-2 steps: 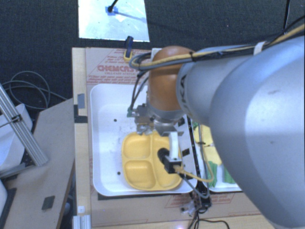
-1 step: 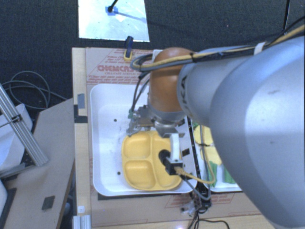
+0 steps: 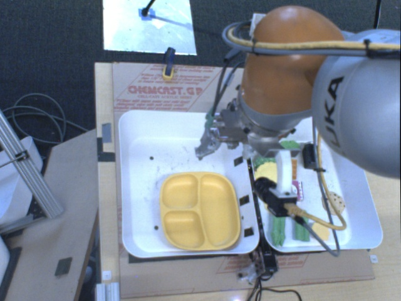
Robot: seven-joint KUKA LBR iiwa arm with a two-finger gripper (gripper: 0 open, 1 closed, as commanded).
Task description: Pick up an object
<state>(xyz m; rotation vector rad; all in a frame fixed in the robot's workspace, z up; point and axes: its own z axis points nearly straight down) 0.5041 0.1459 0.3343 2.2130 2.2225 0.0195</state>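
The hand (image 3: 207, 144) hangs over the upper part of the left bin (image 3: 135, 168); whether it grips anything cannot be told. The grey arm (image 3: 351, 105) with its orange band covers much of the right bin (image 3: 366, 224). Both bins sit on a board-covered counter (image 3: 163, 89), dark carpet beyond. A yellow three-compartment tray (image 3: 200, 211) lies flat in the left bin, just below the hand, apart from it.
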